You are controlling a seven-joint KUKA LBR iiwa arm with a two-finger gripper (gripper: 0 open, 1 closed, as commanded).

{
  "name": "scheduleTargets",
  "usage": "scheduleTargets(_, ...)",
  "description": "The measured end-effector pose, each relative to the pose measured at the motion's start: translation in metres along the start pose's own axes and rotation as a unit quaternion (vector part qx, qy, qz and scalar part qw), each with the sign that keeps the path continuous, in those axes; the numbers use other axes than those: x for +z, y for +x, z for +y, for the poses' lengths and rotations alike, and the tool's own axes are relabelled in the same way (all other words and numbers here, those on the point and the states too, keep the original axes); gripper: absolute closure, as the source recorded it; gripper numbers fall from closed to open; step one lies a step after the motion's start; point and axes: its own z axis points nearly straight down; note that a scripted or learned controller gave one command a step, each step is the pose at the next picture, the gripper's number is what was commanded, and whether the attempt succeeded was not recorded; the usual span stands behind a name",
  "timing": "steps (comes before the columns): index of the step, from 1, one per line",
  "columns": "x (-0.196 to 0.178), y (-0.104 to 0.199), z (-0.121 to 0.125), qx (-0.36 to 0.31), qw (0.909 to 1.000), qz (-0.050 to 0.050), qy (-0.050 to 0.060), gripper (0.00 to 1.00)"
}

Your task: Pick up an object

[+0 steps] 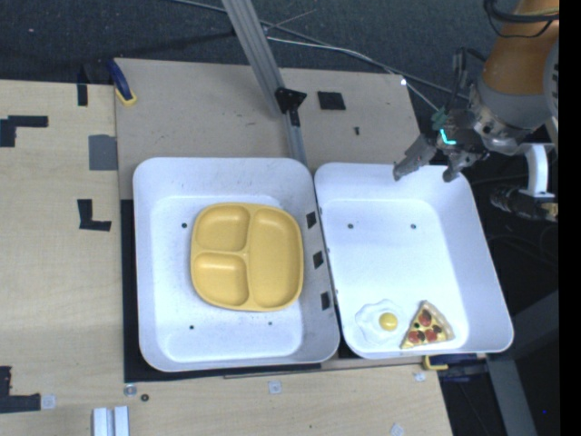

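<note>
Two shallow white bins sit side by side on the worktop (54, 271). The left bin (154, 243) carries one thing: a yellow divided plate (247, 256) with three compartments, lying flat near the bin's middle, apart from every wall. The right bin (408, 234) carries two things, both in its near right corner: one toy fried egg (379, 320), white with a yellow yolk, and one toy pizza slice (428, 325) just beside it, toward the right wall. Whether egg and slice touch is hard to tell.

One pincer (424, 169) hangs over the far right corner of the right bin, at its rim, well apart from the egg and slice. Its two dark fingers (408, 162) stand spread apart with nothing between them.

The arm (517, 71) is cut off by the picture's top right edge, so just its wrist and the orange band show. The wrist parts behind the fingers are dark and blur together. A grey metal pole (254, 44) slants across the far edge of the worktop, its upper end cut off at the top.
</note>
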Motion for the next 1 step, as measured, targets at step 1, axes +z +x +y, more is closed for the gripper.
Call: scheduleTargets(1, -0.0004, 0.0000, 0.0002, 0.000, 1.0000, 0.000, -0.001, 0.00)
